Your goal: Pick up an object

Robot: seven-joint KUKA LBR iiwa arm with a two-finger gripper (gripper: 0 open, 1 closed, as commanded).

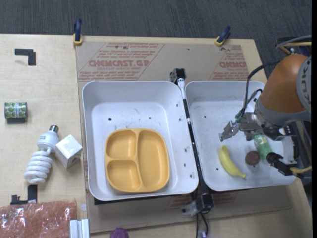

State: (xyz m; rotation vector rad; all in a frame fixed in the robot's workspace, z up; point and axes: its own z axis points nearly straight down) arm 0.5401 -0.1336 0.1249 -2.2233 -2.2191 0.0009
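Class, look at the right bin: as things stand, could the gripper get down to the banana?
Probably yes. The banana lies in the open on the right bin's floor, apart from the brown round object, and the gripper hangs just above it with nothing between.

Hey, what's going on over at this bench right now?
A robot arm reaches in from the right over the right bin, with its gripper low inside it. A banana, a small brown round object and a green bottle lie in that bin near the gripper, and nothing is seen between its fingers. The left bin holds a yellow divided tray. A light bulb, a white cube and a small green can lie on the bench to the left.
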